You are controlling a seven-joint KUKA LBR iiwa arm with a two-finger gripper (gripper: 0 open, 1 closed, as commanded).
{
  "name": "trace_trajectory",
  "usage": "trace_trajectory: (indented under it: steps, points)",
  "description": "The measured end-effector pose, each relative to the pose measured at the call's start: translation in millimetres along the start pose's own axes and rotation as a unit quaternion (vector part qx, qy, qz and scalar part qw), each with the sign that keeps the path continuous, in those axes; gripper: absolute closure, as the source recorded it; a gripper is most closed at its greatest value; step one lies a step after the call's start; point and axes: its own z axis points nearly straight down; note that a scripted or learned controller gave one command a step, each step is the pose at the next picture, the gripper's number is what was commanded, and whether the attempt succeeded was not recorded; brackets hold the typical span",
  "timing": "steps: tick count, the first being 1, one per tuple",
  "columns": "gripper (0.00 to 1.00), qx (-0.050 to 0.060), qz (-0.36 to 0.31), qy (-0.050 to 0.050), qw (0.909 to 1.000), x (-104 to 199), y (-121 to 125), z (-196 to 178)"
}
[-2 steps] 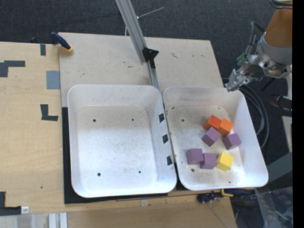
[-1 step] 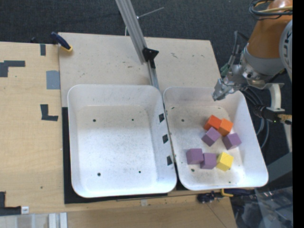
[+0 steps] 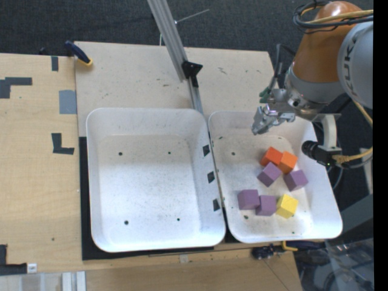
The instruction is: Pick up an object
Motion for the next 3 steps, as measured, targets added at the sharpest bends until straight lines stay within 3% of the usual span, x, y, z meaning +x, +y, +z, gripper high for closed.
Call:
trace_trajectory:
  steps: [3]
  points:
    - [1.00,0.001,0.000,0.000,1.0000,146,-55,8]
